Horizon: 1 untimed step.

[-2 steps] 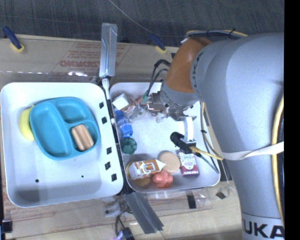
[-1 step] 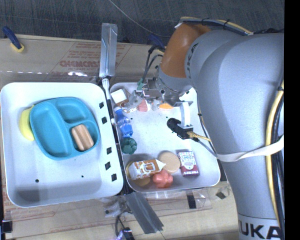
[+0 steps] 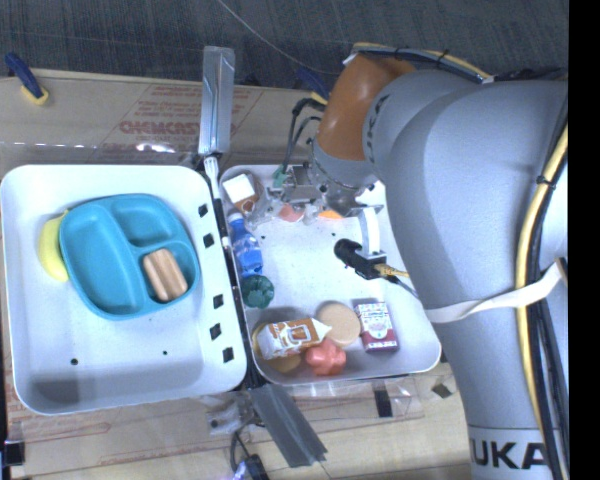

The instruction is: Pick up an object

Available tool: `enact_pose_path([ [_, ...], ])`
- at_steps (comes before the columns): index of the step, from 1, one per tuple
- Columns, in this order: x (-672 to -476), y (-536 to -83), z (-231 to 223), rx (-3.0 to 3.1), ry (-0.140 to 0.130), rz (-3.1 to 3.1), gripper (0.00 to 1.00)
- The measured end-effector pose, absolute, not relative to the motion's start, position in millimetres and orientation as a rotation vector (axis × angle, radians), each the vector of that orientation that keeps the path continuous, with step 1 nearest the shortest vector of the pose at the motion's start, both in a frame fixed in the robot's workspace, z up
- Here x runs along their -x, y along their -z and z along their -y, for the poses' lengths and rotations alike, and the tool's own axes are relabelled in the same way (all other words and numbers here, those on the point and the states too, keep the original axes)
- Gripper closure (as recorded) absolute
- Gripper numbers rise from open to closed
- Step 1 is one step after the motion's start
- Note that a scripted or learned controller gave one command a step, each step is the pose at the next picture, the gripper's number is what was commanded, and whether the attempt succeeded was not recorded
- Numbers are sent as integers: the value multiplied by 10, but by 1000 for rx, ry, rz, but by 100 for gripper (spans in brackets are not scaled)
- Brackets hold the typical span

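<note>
My gripper (image 3: 298, 196) is low over the back of the right bin (image 3: 420, 340), below the orange wrist band. Small red and orange items (image 3: 325, 211) lie right under it, partly hidden. A white and brown box (image 3: 240, 190) sits just left of it in the bin's back left corner. A blue bottle (image 3: 245, 249) lies along the left wall, with a dark green round object (image 3: 257, 290) in front of it. At the front are a wrapped bread pack (image 3: 285, 338), a red fruit (image 3: 326, 358), a beige disc (image 3: 338, 321) and a red carton (image 3: 376, 326).
The left bin (image 3: 40, 368) holds a blue divided tray (image 3: 110, 243) with a brown bun (image 3: 164, 274) in it, and a yellow banana (image 3: 50, 248) by its left side. The grey arm covers the right bin's right side. A metal divider (image 3: 216, 98) stands between the bins.
</note>
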<state>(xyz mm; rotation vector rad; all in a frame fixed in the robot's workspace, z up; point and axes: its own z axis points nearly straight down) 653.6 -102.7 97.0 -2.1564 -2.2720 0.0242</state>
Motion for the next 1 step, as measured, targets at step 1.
enact_pose_path([
  [1,-6522,-1036,1018,2150,-30,2275,100],
])
